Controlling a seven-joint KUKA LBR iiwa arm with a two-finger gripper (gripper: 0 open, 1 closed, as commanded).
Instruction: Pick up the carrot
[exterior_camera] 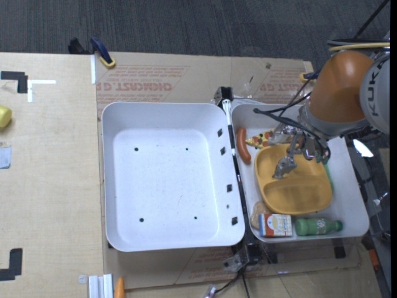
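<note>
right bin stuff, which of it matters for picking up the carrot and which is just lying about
For the job:
- carrot, along the right bin's left wall
- gripper, above the yellow bowl

Just lying about:
- yellow bowl
- green bottle
- small carton
- yellow and red item beside the carrot, too small to identify
- left bin

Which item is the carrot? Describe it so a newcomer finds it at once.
Start at the right bin, the one under the arm. Along its left wall, next to the yellow bowl, lies the carrot, a slim orange stick running lengthwise beside the wall. Its neighbours differ plainly: the green bottle and the small carton sit at the bin's near edge.
</note>
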